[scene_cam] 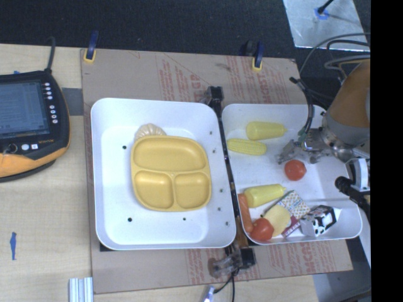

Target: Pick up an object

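My gripper (303, 151) hangs over the right bin (327, 178), near its upper right part, with its fingers spread open and nothing between them. A small red tomato (295, 169) lies just below and in front of the fingertips, apart from them. Above and to the left lie a yellow corn cob (247, 146) and a yellow block (265, 130). Lower in the bin are another yellow piece (263, 194), a second red tomato (262, 229), an orange carrot (242, 205), a patterned packet (293, 203) and a black-and-white carton (322, 221).
The left bin (110, 187) holds a yellow divided plate (170, 172) with a beige object (150, 131) behind it. A control tablet (28, 121) lies on the bench at far left. Clamps sit at the seam between the bins.
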Controlling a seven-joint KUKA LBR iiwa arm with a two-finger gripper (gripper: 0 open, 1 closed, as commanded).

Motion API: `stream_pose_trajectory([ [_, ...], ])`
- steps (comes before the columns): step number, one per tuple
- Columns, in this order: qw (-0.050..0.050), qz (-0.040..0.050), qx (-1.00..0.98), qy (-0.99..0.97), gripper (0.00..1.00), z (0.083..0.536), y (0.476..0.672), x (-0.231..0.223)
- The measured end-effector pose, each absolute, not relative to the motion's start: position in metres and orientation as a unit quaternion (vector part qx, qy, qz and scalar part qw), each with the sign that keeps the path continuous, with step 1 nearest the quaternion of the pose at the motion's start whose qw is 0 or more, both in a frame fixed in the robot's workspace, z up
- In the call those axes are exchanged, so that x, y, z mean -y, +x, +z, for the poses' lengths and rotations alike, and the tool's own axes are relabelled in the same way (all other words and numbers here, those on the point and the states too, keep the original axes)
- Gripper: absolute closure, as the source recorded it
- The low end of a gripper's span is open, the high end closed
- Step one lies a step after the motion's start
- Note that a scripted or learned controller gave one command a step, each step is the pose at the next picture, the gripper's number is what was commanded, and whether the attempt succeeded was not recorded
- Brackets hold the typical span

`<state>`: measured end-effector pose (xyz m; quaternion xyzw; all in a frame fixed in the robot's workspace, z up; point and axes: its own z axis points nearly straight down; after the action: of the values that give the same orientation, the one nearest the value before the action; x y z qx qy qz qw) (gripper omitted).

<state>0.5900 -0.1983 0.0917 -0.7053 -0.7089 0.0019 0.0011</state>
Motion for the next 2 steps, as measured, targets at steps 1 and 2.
stream_pose_trajectory([
  [1,0.002,0.002,0.709,-0.705,0.0,0.092,0.568,0.181],
  [2,0.002,0.0029,0.71,-0.704,1.0,0.102,0.567,0.182],
])
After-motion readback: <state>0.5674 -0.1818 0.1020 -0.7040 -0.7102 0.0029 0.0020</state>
